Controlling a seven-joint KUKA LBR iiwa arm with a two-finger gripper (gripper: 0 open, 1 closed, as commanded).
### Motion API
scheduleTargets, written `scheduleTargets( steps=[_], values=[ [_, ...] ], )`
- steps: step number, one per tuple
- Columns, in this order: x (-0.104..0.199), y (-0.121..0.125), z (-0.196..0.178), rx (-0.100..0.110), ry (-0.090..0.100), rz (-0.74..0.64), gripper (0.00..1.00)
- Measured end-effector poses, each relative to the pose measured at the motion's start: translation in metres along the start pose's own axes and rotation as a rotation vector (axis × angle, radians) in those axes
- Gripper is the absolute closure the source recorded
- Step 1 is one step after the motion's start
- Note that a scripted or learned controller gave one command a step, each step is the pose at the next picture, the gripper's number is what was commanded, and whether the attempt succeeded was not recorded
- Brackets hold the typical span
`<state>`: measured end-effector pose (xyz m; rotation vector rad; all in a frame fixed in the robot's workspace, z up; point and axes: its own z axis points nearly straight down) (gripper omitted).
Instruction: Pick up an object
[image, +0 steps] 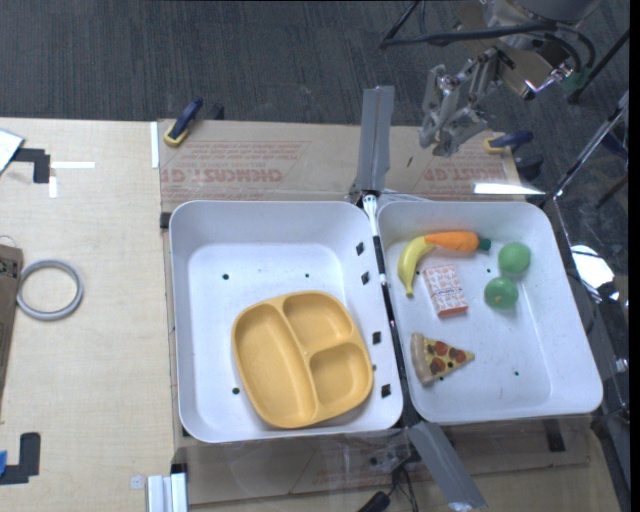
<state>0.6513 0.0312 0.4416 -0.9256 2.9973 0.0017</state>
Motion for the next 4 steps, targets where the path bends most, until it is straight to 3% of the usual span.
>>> scheduleTargets(
  steps=[1, 2, 3, 4],
  values=[
    [-0.017, 0.01, 0.0, 0.0, -0.001, -0.194, 1.0],
    [-0.05, 0.058, 0.085, -0.002, 0.001, -0.448, 1.0],
    [-0.065, 0.079, -0.001, -0.001, -0.002, -0.64, 1.0],
    [-0.076, 0.096, 0.0, -0.002, -0.001, -0.802, 1.0]
  ],
)
